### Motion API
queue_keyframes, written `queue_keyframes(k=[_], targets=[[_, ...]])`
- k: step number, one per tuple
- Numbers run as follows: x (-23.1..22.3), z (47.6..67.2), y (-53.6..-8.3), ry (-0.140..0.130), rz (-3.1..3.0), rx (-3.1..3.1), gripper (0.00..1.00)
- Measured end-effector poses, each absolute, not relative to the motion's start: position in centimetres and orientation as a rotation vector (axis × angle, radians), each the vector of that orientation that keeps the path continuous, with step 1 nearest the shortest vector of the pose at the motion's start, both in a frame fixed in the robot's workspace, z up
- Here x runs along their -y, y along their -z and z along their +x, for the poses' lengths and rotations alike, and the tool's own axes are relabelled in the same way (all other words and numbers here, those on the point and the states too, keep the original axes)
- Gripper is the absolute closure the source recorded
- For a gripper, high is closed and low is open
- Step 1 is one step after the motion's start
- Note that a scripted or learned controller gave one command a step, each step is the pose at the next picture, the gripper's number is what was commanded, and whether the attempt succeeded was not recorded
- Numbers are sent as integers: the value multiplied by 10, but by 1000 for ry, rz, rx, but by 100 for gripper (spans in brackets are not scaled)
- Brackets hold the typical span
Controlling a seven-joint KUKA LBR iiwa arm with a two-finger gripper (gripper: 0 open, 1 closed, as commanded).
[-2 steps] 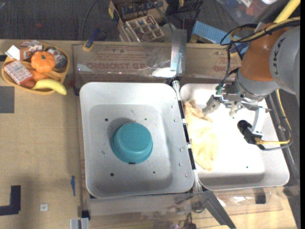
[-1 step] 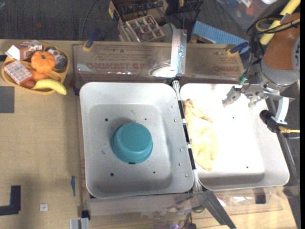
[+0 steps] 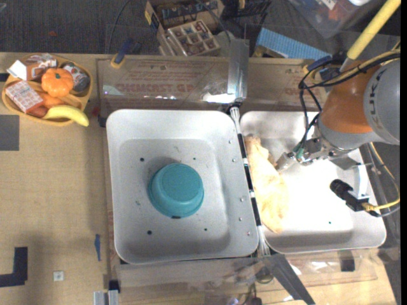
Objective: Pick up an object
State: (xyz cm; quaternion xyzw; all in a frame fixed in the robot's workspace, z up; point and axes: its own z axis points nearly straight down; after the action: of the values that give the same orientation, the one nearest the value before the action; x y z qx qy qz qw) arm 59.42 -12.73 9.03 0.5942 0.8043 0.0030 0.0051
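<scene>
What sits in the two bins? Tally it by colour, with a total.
Teal: 1, the bowl, upside down in the left bin
Pale yellow: 1, the cloth in the right bin
Total: 2

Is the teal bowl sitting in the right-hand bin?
No, the teal bowl sits upside down in the left bin.

Two white bins: left bin (image 3: 121, 138), right bin (image 3: 331, 230). One teal bowl (image 3: 177, 190), upside down, well left of the gripper (image 3: 287, 159). One pale yellow cloth (image 3: 266, 184), just left of the gripper. One fruit basket (image 3: 13, 97), far left: one banana (image 3: 67, 114), one small pumpkin (image 3: 58, 82).
</scene>
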Motion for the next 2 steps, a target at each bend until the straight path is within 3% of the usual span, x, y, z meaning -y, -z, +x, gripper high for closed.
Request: queue_keyframes(k=[1, 2], targets=[[103, 619, -91, -7, 1750, -2590, 0], [110, 670, -89, -7, 1998, -2412, 0]])
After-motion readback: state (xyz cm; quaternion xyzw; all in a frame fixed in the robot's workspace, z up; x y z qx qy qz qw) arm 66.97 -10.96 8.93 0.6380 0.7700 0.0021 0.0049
